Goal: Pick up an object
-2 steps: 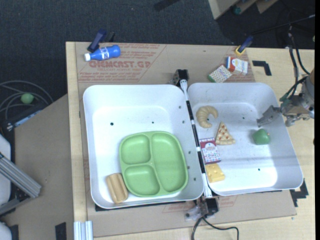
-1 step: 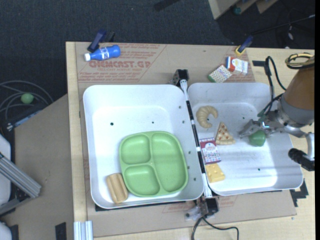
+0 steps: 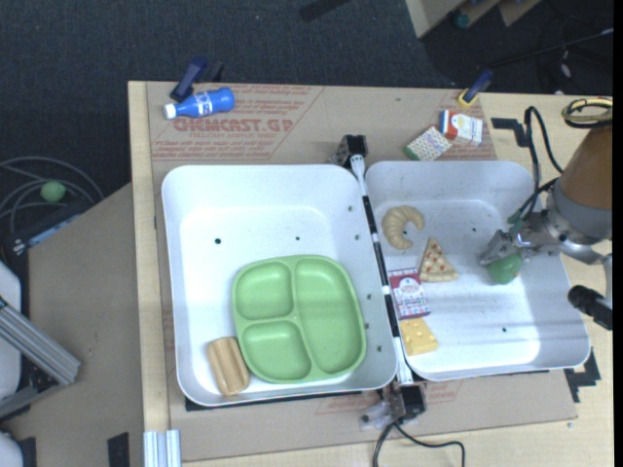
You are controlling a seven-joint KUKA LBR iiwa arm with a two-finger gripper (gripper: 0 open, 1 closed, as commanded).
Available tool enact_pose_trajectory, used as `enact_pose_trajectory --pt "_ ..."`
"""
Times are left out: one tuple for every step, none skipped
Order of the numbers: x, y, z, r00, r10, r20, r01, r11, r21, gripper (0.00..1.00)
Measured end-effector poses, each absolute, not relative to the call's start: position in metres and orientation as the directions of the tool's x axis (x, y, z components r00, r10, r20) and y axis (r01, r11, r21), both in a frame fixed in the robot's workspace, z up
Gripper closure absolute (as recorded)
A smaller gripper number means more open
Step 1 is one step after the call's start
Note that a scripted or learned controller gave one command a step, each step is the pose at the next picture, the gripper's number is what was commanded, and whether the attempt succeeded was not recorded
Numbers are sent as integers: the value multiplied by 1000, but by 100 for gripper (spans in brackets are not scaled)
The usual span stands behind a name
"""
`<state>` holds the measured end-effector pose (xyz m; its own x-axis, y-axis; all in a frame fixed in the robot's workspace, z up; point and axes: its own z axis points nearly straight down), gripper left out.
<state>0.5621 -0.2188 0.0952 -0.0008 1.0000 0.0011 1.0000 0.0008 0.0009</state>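
My gripper [image 3: 506,252] hangs low over the right side of the right bin [image 3: 545,343], at the end of the grey arm with the orange band [image 3: 594,173]. Directly under it, touching or nearly touching its tip, lies a small green object [image 3: 504,269]. On the left side of the same bin lie a croissant [image 3: 402,225], a pizza slice [image 3: 436,262], a red and white packet [image 3: 410,294] and a yellow cheese wedge [image 3: 420,337].
The left bin [image 3: 195,212] holds a green divided plate [image 3: 297,316] and a tan bread stick [image 3: 227,365]. Outside the bins, a blue and white bottle [image 3: 200,103] and small cartons [image 3: 445,134] lie on the cardboard at the back. Cables [image 3: 540,149] run near the arm.
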Motion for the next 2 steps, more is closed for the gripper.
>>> enact_pose_trajectory --pt "556 -127 86 -2 1000 2 1000 2 3 100" --pt "570 -48 186 -3 1000 1 1000 3 3 100"
